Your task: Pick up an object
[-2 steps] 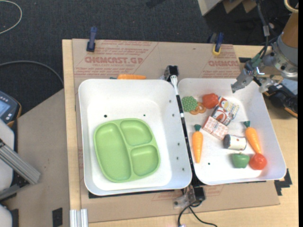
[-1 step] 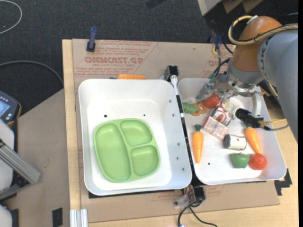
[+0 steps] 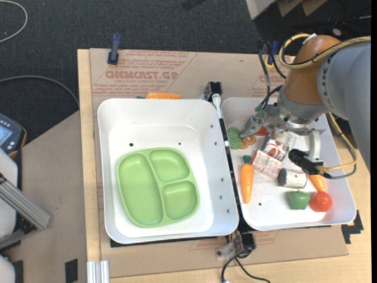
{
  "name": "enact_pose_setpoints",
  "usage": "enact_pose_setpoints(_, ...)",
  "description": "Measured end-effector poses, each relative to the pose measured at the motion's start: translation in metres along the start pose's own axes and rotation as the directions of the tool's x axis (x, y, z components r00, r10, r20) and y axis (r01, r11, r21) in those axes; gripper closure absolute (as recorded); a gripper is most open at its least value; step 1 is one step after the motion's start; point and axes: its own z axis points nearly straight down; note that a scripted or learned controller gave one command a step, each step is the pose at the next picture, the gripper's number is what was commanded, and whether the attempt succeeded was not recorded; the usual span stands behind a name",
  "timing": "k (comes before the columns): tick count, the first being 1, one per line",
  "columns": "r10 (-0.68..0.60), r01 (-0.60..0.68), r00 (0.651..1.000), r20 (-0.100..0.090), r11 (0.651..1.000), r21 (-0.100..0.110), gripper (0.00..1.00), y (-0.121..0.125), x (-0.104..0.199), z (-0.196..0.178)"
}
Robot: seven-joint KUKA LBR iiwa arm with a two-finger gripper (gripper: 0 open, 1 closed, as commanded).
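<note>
Now the grey arm with the orange band [image 3: 306,75] reaches in from the right and bends down over the back part of the right shallow white bin [image 3: 344,208]. Its two-finger gripper [image 3: 266,127] is low among the objects at the far left corner of this bin, but the wrist covers it, so I cannot tell if the claw is wide, narrow or holding something. Just beside it, against the wall between the bins, lies a small green round toy [image 3: 235,138], and near that a little orange and white piece [image 3: 249,140] which is too small to name. Toward the middle of the bin there is a red and white paper packet [image 3: 273,150], tilted, and a second flat packet with red print [image 3: 266,164] touching it on the near side. A long orange toy carrot [image 3: 247,182] lies beside the dividing wall, with its tip pointing to the near edge. A white cylinder with a dark end [image 3: 292,178] lies near the packets. At the near right of the bin a green toy pepper [image 3: 298,200] and a red toy tomato [image 3: 321,201] are touching, with a small orange piece [image 3: 317,183] just behind the tomato. The left shallow white bin [image 3: 112,122] holds a light green plastic plate with three compartments [image 3: 156,186], lying flat in its near half. Both bins stand on a brown cardboard sheet with red print [image 3: 141,69].
</note>
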Motion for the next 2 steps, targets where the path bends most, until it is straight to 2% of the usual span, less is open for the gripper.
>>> enact_pose_setpoints(1, 0.004, -0.003, 1.0, -0.01, 0.999, 0.033, 0.0, -0.111, 0.004, 0.007)
enact_pose_setpoints(2, 0.001, -0.001, 1.0, -0.007, 1.0, 0.019, 1.0, -0.104, 0.005, -0.005)
